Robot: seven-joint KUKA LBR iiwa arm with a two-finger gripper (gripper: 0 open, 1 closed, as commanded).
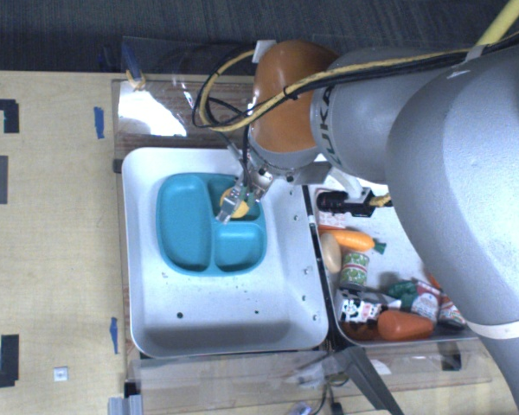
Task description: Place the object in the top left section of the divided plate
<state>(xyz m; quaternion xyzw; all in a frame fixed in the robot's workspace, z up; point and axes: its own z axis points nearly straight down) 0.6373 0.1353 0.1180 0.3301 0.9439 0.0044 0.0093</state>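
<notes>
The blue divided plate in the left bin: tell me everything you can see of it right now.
The divided plate is teal-blue, looks like smooth moulded plastic, with rounded corners and raised ridges splitting it into one long section on the view's left and two smaller ones on the right. It lies flat on the floor of the left white bin, toward its upper half. The gripper hangs over the upper right section, with a small yellow object at its tip; contact with the plate cannot be judged.
</notes>
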